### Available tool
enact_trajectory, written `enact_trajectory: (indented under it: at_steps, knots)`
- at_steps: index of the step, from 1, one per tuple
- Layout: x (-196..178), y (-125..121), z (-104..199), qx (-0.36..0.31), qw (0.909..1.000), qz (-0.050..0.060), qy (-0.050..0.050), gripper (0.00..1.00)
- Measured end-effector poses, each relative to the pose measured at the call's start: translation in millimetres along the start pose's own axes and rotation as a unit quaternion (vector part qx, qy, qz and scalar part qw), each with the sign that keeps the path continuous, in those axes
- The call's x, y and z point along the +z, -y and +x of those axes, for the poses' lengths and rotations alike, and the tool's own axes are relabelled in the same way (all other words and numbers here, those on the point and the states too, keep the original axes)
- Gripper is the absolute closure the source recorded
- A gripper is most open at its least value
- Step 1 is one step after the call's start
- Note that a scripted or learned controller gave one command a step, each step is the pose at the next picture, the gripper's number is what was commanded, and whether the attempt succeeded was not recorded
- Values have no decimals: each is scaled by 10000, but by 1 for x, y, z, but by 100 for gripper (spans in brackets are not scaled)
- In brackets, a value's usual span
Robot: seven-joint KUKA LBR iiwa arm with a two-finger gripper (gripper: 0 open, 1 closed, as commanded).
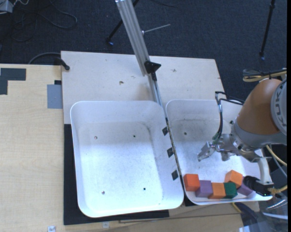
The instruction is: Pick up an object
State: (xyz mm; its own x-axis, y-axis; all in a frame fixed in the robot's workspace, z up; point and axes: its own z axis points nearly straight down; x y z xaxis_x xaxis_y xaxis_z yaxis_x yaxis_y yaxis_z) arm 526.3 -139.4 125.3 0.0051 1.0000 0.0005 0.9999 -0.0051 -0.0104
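Hand (207, 152) sits low inside the right bin (194, 115), pointing left, fingertips over bare white floor. Fingers are small and partly blurred against the wrist hardware; cannot tell how far apart they are, and nothing is visibly between them.

Arm (261, 112) enters from the right; its grey body and orange band cover the bin's right wall and are cut off at the frame edge.

Blocks lie clustered along the near edge of the right bin, apart from the hand: orange block (191, 181) leftmost, then purple block (204, 188), a second orange block (218, 190), green block (230, 189), a third orange block (234, 177) just behind it. Another purple piece at the far right is partly hidden by a black cable fitting.

Left bin (87, 129) lies beside it on the tabletop (107, 71). A slanted aluminium rail (136, 37) rises between the bins.
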Motion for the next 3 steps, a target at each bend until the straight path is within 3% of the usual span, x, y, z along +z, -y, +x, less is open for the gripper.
enact_trajectory:
  at_steps: [1, 2, 3]
  knots:
    - [-14, -1, 1, 6, 10000, -33, -2, 100]
    - [-95, 29, 38, -38, 10000, -71, -4, 100]
    - [-91, 30, 36, -18, 10000, -38, -2, 0]
